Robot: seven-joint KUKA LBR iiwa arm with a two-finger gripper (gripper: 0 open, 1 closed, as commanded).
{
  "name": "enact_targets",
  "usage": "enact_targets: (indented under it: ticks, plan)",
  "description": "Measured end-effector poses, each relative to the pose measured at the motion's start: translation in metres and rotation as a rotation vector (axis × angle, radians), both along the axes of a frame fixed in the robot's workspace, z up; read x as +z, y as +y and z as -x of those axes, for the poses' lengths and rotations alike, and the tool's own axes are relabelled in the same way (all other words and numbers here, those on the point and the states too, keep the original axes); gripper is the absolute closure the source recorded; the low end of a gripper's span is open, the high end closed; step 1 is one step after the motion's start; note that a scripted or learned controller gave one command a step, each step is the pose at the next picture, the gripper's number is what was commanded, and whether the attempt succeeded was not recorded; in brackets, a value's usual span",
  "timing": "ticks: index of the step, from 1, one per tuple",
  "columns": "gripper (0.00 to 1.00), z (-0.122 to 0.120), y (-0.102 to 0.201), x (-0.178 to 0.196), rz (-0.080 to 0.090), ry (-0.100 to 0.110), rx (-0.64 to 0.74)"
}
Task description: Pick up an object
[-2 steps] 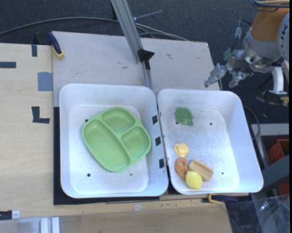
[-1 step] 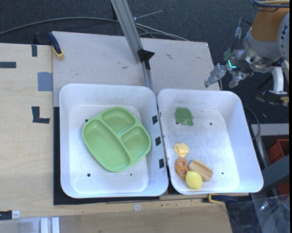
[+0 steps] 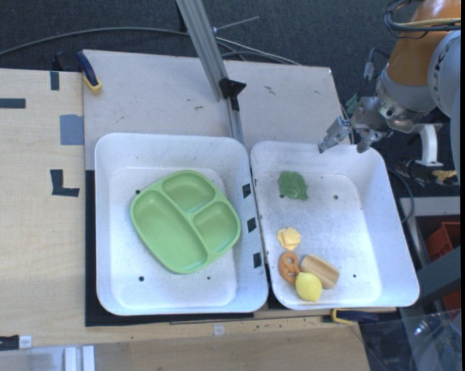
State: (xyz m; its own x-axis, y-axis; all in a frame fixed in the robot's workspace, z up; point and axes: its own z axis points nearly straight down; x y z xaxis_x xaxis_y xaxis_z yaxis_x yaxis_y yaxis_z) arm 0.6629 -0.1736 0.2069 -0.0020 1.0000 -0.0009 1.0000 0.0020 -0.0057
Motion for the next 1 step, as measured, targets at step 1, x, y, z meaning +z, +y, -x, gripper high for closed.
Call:
enact_targets:
  ticks: [1]
  plan:
    - [0.00,-0.0010,0.0052,-0.0448,0.000,0.000,0.001]
